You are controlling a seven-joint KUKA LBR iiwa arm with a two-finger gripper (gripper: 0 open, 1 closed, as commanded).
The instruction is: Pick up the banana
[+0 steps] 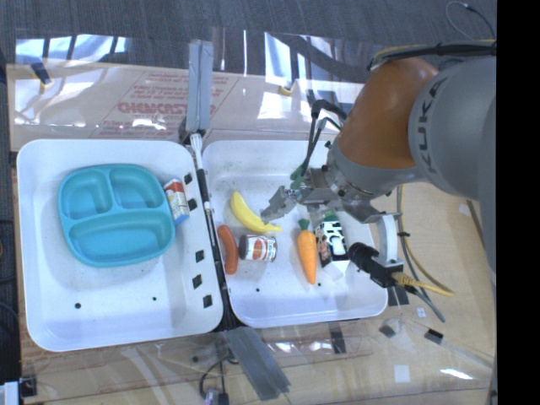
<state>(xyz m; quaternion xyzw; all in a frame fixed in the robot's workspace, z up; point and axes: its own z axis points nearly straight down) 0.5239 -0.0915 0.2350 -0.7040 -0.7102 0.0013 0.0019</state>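
The yellow banana (pixel 249 213) lies in the right bin (pixel 253 163), near its left wall, with its tip pointing down and to the right. My gripper (pixel 285 199) hangs just to the right of the banana, at about its height, under the grey and orange wrist. A grey part of the gripper reaches toward the banana's right end. Nothing shows held in the gripper.
Below the banana lie a red sausage (pixel 228 249), a small can (pixel 257 248) on its side, an orange carrot (pixel 307 256) and a black and white packet (pixel 333 241). The left bin (pixel 42 302) holds a blue divided plate (pixel 116 212) and a small can (pixel 176 199).
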